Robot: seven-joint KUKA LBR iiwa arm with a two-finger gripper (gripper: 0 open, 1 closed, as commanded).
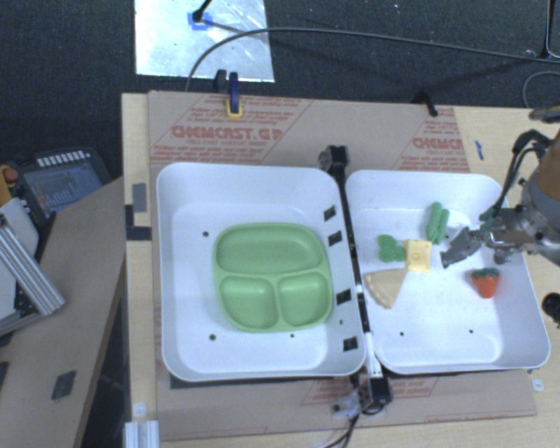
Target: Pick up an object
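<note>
**Toy food in the right bin, gripper above it**

A small yellow block (418, 254) is seen in the right white bin (448, 348), between a green leafy piece (389, 247) and the grey two-finger gripper (455, 252). The jaws are seen slightly parted, with nothing between them. A red strawberry-like toy (485, 283), a green pod (436, 221) and a beige wedge (385, 288) lie nearby. A green divided plate (271, 275) is placed in the left white bin (187, 250). Both bins rest on brown cardboard (261, 129).

Tray (266, 250) in left bin (182, 250)
</note>
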